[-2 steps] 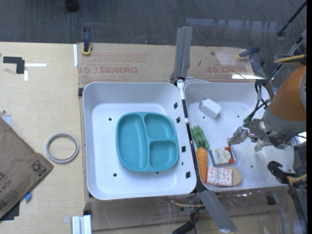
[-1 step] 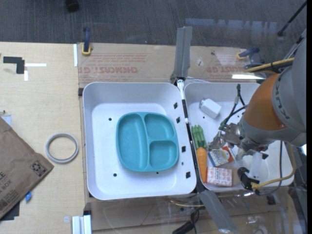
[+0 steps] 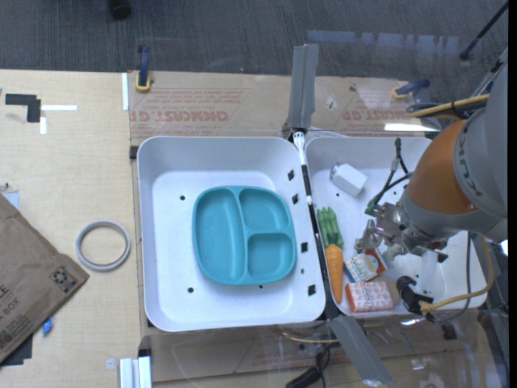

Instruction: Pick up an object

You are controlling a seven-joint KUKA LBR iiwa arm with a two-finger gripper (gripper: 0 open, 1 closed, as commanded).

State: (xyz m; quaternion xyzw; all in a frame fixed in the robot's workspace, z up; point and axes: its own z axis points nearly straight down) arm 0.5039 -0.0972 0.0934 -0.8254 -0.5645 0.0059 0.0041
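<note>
Arm (image 3: 456, 176), grey w/ orange band, fills right side of frame, reaching down into right bin (image 3: 363, 153). Left bin (image 3: 161, 217), center frame, holds teal divided plate (image 3: 242, 234). Gripper (image 3: 380, 237) sits low over right bin's middle, just above a small red-white packet (image 3: 363, 267); can't tell its state. Below that, a red-white box (image 3: 370, 296). Carrot (image 3: 334, 270) & green veg (image 3: 328, 225) lie along bin's left wall. White block (image 3: 349, 178) upper part. Tape ring (image 3: 102, 244) at left on bench.

The divided teal tray (image 3: 242, 235) looks like smooth matt plastic. Both white bins (image 3: 157, 241) are glossy plastic. The counter (image 3: 65, 176) shows pale wood; brown cardboard (image 3: 28, 277) lies matt.
</note>
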